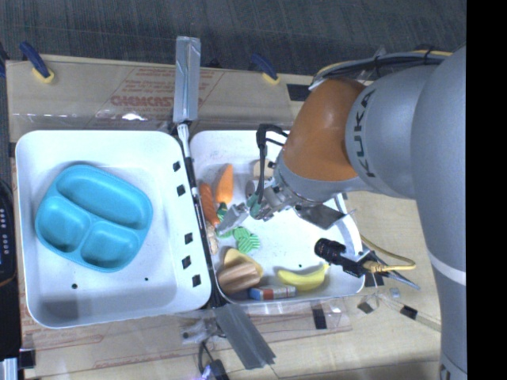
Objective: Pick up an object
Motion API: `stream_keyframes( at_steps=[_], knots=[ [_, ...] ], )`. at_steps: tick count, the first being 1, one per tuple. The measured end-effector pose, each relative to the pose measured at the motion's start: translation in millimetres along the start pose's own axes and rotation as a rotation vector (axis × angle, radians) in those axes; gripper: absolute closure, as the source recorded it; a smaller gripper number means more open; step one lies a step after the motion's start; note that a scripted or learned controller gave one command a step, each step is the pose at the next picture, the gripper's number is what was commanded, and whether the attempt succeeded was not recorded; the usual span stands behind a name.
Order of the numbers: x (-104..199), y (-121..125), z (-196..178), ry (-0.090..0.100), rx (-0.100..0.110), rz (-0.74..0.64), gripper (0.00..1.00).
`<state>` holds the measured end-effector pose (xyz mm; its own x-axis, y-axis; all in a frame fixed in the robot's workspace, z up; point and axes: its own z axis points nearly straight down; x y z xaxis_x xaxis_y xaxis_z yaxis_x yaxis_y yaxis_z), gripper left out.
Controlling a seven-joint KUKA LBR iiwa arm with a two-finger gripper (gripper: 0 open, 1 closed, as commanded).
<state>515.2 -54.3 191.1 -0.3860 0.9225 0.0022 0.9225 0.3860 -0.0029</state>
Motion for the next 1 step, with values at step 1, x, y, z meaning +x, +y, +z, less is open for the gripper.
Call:
stream_keyframes(
  at_steps=[1],
  knots=[
    [-36.2, 71.5, -0.6, -0.001, -0.002, -0.057, 0.0]
  ],
)
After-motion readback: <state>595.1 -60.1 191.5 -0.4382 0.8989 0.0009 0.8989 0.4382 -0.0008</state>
